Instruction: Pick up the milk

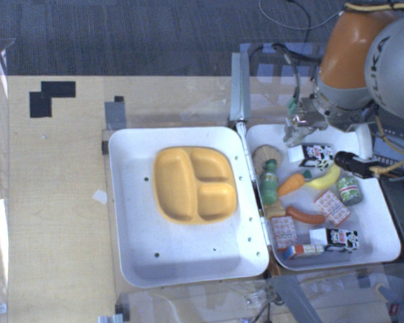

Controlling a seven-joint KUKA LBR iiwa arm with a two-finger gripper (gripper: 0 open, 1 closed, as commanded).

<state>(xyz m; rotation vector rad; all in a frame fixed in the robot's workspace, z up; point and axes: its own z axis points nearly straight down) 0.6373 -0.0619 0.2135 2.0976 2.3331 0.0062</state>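
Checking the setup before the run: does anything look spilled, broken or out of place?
Nothing spilled or broken. The right bin is crowded with jumbled items; one milk carton lies tilted, another near the front. The yellow tray sits slightly skewed.

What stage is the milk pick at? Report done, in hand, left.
Done: the claw is over the right bin's far edge, near a cow-print milk carton. In hand: nothing visibly between its fingers. Left: the grasp and lift; that carton and a second milk carton lie in the bin.
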